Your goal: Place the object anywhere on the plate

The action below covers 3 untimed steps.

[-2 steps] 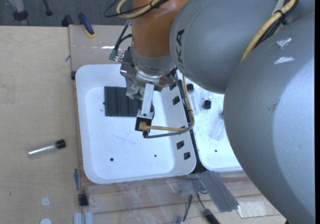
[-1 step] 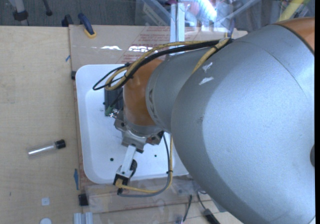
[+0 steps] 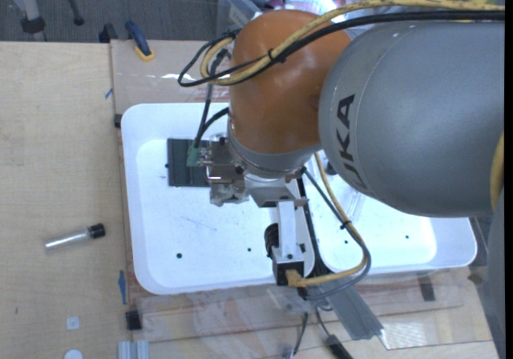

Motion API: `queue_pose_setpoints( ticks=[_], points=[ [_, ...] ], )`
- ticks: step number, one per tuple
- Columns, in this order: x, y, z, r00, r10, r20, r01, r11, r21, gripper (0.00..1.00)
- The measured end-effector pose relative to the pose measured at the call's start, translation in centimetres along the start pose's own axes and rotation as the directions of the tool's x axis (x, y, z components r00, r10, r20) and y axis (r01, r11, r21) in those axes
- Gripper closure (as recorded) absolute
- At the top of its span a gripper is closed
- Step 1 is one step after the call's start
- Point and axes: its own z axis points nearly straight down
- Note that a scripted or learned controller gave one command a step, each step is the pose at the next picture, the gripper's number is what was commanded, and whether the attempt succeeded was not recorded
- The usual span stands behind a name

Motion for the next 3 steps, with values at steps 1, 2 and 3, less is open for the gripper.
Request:
queue_pose_setpoints(
  ticks=[1,2,3],
  points=[
    [0.2,-0.1,8.5,0.862,-0.506,-0.002,0.506,0.862,0.005,1.0],
    [-1.3,0.2,20.3,0.997,-0.083,-0.005,0.083,0.997,-0.006,1.0],
    [-2.0,0.0,4.2,0.883,-0.469,0.0,0.469,0.883,0.0,1.0]
  ],
)
